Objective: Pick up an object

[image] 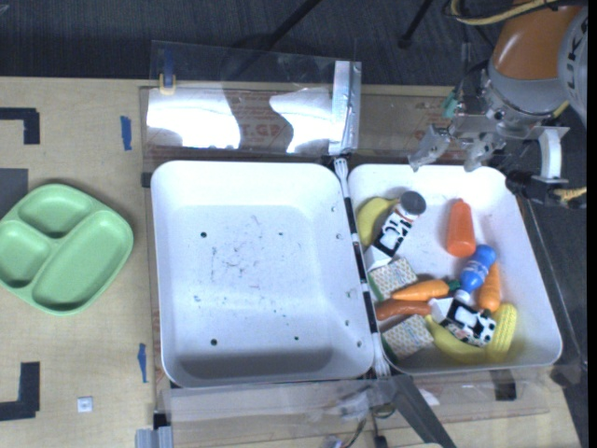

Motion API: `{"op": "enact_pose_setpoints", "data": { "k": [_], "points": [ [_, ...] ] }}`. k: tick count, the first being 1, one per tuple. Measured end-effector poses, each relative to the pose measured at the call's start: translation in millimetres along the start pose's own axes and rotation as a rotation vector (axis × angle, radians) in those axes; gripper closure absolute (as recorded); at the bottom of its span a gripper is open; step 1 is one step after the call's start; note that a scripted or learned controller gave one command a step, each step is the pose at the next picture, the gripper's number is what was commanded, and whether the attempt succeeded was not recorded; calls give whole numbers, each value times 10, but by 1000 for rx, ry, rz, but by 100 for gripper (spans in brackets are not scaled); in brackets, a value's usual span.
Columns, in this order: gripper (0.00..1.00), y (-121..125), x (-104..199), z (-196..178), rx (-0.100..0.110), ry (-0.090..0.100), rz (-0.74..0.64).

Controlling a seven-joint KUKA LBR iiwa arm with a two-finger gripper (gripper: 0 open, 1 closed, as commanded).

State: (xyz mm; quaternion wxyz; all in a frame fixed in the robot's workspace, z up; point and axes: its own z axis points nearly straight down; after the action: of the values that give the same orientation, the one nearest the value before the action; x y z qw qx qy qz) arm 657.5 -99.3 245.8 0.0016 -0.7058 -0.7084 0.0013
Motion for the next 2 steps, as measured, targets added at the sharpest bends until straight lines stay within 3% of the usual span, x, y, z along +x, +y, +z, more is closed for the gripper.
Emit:
{"op": "enact_pose_setpoints", "data": {
  "k": [1, 2],
  "points": [
    [0, -287, -509, 737, -1, 0, -268],
    [0, -130, -809, 1614, -6, -1, -110]
  ]
}}
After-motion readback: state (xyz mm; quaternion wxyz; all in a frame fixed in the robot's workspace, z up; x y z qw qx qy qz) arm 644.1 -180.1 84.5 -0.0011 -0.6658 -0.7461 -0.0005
